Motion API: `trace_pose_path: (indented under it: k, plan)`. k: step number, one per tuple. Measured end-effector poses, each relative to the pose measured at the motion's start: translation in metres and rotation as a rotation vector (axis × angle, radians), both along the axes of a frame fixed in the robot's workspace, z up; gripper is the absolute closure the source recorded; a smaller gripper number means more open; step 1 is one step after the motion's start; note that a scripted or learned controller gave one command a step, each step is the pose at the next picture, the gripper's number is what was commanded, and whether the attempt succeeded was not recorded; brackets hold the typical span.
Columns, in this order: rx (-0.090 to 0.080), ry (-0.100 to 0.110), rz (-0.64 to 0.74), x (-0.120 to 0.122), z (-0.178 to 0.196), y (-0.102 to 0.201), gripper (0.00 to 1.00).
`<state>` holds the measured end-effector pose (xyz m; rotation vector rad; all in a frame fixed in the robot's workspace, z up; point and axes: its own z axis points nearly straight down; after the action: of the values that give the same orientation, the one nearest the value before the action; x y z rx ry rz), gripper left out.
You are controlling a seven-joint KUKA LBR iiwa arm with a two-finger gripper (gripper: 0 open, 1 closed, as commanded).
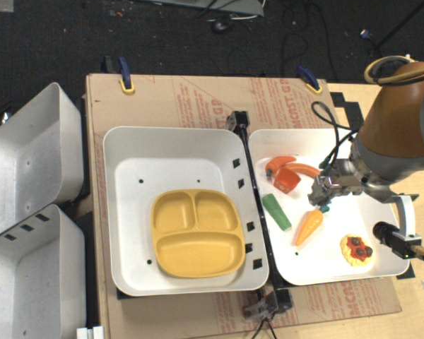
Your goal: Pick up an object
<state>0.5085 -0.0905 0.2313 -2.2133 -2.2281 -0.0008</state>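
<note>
In right bin (381,260), pincer (322,198) poised at carrot (309,227) top — grip state cannot be told. Descent to be centred across carrot's width, green piece (276,212) avoided.

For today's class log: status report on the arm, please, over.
Gripper low over right bin, beside carrot. Nothing visibly held. Green piece, red piece close by.

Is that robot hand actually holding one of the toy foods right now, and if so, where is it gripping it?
It cannot be told. The gripper sits right at the top end of the toy carrot in the right bin, but nothing shows clearly between its fingers.
</note>
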Motion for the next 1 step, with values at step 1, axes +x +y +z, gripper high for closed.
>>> trace_pose_path:
  k: [1]
  plan:
    - [0.001,0.0,0.001,-0.0047,0.0075,0.0603,1.0]
